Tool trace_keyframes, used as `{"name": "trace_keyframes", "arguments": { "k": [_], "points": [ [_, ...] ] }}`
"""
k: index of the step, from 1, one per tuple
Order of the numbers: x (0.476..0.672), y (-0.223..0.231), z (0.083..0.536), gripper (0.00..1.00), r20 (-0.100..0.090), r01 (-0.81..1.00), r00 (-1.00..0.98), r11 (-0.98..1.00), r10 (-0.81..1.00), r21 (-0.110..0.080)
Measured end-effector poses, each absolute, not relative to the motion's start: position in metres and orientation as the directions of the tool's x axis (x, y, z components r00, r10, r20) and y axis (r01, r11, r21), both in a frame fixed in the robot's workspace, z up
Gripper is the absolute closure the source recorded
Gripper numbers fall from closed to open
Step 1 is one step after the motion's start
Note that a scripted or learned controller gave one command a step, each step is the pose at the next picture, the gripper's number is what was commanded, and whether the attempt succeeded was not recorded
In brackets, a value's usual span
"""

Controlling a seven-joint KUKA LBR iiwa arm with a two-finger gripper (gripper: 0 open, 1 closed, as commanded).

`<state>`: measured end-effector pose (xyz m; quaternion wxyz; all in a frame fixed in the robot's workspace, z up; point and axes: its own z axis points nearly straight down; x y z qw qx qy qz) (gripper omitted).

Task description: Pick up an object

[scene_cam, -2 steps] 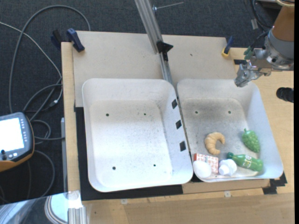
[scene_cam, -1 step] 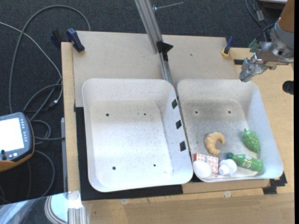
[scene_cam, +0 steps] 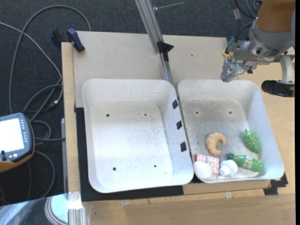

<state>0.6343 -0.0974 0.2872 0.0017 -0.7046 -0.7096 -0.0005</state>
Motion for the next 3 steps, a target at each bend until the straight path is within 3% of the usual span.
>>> {"name": "trace_keyframes", "arguments": {
  "k": [1,3],
  "points": [
    [0.627,-0.045,0.272,1.00,0.003,1.000,-0.007,0.007,1.000,-0.004],
    [0.636,0.056,0.231,1.00,0.002,1.000,-0.006,0.006,1.000,-0.006]
  ]
}}
